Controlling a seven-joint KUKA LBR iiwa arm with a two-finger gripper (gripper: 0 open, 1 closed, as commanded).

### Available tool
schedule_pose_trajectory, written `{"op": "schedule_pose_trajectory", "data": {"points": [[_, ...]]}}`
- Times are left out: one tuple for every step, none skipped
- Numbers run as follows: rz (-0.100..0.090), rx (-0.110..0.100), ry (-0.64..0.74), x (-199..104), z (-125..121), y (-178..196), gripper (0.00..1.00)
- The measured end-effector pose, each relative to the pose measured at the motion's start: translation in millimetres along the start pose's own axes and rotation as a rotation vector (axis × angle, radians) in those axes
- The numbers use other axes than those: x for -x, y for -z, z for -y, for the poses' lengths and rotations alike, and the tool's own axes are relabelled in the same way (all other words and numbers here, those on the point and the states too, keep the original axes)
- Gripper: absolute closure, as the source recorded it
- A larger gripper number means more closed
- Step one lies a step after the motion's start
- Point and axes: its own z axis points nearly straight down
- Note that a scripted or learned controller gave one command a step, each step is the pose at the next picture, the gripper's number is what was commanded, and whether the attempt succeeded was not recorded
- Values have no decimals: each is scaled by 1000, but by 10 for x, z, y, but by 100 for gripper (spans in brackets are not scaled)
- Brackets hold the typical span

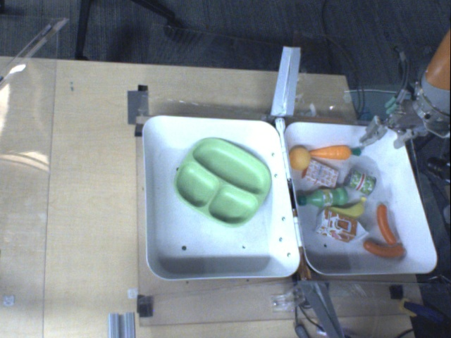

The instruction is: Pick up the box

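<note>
The box (323, 173) lies flat among food in the right bin (420, 217); it looks light, crushable cardboard. Pinch its long edges. The end effector (386, 127) hovers far-right, fingers apart, empty.

arm (438, 76) cut off at right edge — jaws blurred

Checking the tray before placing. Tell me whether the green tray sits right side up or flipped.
Flipped: the green tray shows three bulging humps, lying in the left bin.
</note>
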Motion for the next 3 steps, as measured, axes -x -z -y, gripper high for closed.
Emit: {"op": "schedule_pose_trajectory", "data": {"points": [[2, 5, 8, -17, -20, 118, 100], [-1, 0, 52, -756, -116, -626, 100], [0, 4, 202, -1493, -404, 440, 100]]}}
